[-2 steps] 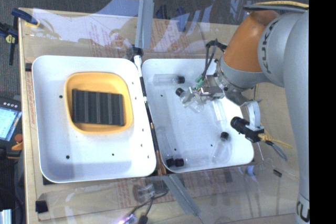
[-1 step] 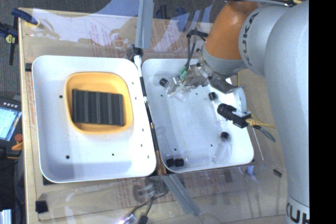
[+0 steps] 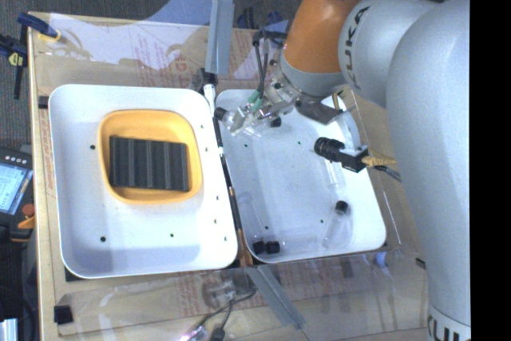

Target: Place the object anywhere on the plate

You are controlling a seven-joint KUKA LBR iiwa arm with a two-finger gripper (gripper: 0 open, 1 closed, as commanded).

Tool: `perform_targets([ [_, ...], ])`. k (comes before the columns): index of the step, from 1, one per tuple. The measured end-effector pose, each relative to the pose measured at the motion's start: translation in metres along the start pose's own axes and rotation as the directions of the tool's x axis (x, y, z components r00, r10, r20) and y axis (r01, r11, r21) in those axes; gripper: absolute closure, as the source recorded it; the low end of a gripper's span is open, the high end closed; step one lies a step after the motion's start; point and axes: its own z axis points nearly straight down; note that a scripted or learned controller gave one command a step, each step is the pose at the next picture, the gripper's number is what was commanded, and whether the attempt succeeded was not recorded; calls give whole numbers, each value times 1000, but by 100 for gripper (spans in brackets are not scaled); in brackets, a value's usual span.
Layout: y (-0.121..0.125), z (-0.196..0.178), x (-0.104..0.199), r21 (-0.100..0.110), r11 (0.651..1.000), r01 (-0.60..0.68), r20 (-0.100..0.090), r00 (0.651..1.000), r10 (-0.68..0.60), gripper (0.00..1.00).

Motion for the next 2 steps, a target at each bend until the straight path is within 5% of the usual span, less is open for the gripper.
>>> perform_targets([
  [1, 32, -1, 56, -2, 976, 216, 2, 976, -216, 100],
  [2, 32, -1, 56, -2, 976, 216, 2, 976, -216, 0],
])
